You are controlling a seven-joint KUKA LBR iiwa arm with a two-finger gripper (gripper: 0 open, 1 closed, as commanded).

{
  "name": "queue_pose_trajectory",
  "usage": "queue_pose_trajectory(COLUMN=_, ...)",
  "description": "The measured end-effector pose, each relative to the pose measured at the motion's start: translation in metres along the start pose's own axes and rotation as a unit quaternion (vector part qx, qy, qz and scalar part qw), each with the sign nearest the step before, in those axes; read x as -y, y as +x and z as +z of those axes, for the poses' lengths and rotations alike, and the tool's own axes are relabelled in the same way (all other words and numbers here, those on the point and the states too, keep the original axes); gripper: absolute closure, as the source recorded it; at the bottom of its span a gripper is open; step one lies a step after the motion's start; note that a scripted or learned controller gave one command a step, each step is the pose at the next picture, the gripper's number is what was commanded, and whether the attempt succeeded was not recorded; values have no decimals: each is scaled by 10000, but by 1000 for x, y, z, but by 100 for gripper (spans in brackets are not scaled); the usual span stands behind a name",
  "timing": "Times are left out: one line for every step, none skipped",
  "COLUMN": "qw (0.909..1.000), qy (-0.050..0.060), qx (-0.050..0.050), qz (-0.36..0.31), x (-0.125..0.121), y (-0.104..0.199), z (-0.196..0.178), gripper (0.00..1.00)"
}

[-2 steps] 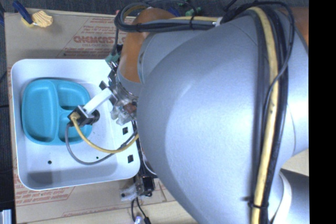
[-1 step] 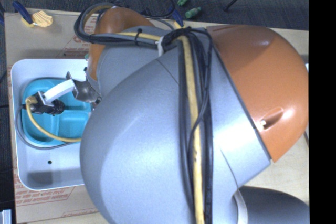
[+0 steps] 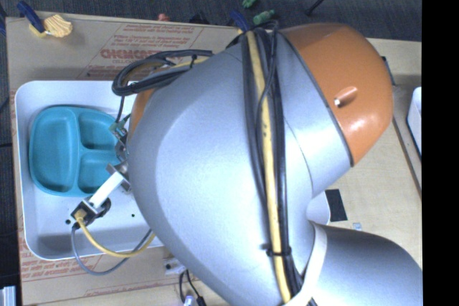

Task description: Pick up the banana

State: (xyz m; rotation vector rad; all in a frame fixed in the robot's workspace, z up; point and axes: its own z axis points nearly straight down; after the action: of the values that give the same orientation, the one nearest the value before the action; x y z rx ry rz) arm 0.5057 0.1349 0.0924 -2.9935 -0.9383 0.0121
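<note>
My arm's grey body (image 3: 237,168) with its orange band (image 3: 344,104) looms close to the camera and covers the middle and right of the view. It hangs over the right part of the left white bin (image 3: 21,154), hiding whatever lies beneath it. At the arm's left edge, a white bracket (image 3: 100,198) with a yellow cable (image 3: 107,249) juts out over the bin floor.
A teal divided tray (image 3: 61,150) lies in the left half of the left bin. Brown cardboard (image 3: 143,39) lines the bench behind the bin, with a small yellow and blue item (image 3: 54,25) at its far-left corner. A sliver of the right bin (image 3: 414,118) shows.
</note>
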Motion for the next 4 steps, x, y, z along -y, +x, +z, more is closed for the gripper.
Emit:
queue_pose_trajectory(qw=9818, qy=2, qx=58, qz=1899, x=54, y=63, z=4, gripper=100)
queue_pose_trajectory(qw=9966, qy=0, qx=-4, qz=825, x=22, y=3, z=-57, gripper=100)
queue_pose_trajectory(qw=9889, qy=-4, qx=-21, qz=1482, x=-68, y=-84, z=-146, gripper=100)
queue_pose_trajectory(qw=9872, qy=6, qx=-6, qz=1596, x=-15, y=-49, z=-116, gripper=100)
